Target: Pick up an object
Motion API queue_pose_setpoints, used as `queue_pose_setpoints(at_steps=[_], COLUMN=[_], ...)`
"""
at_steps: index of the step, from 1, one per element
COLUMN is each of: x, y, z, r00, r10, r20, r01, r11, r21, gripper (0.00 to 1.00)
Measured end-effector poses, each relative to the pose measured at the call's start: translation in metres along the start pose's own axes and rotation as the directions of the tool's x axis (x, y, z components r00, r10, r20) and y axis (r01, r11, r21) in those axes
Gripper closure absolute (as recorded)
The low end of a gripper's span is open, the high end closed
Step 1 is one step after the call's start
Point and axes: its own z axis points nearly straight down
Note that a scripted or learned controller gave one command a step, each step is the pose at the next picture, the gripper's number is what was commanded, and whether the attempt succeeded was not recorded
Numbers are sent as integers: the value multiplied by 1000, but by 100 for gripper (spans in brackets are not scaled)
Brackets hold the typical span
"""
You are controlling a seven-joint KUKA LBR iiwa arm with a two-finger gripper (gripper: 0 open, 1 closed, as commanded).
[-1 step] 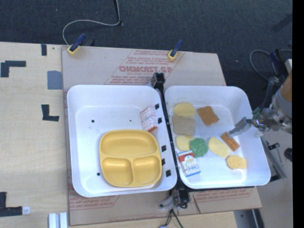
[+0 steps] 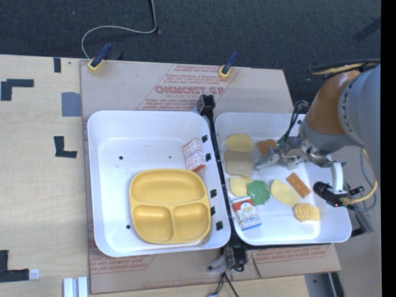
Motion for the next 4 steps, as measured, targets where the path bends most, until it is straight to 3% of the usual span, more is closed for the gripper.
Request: queue_pose_setpoints(at_steps=[1,3,4], x=[56,66,69], y=[74,59,69], z=[-5,-6,-5], r00=[1000,1000,1000], r10=[-2,6,5], r20=[-6,-3,-3], r01=[2,-6,-5], r11=[1000,1000,1000], r21=[4,8,13], gripper=[0,0,0])
